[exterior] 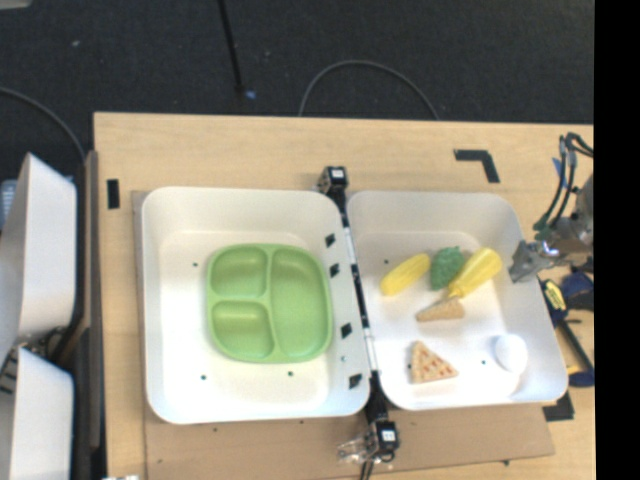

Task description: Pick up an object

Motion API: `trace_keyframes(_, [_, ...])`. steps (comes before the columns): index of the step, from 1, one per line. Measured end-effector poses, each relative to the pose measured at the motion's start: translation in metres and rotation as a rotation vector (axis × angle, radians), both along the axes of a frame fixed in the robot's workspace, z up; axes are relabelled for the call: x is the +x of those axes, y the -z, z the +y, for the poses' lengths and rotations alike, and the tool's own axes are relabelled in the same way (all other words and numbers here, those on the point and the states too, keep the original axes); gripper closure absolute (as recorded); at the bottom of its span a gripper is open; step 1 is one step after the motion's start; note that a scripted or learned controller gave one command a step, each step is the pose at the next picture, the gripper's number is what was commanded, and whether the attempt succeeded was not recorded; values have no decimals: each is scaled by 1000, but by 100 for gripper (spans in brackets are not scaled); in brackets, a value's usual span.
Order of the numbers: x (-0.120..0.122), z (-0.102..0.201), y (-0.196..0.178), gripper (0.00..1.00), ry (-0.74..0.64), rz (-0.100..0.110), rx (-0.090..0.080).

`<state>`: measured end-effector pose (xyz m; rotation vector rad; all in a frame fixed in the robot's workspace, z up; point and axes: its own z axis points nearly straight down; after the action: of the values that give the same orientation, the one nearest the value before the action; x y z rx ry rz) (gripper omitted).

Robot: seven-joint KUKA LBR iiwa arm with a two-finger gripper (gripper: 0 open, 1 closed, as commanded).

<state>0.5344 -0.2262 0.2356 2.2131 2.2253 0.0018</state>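
Nearest the counter's front edge, in the right white bin [400, 208], lie a white egg-shaped piece [509, 352] and an orange pizza-slice toy [431, 364]. Farther back, a yellow corn-cob toy [476, 271] slants toward the gripper [527, 259] at the bin's right wall, just beside it; its grip state is unclear.

green divided plate [268, 302], left bin [165, 388]
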Motion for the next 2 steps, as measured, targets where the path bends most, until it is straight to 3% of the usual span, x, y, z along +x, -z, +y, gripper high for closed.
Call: trace_keyframes(2, [30, 105, -11, 100, -2, 2, 3])
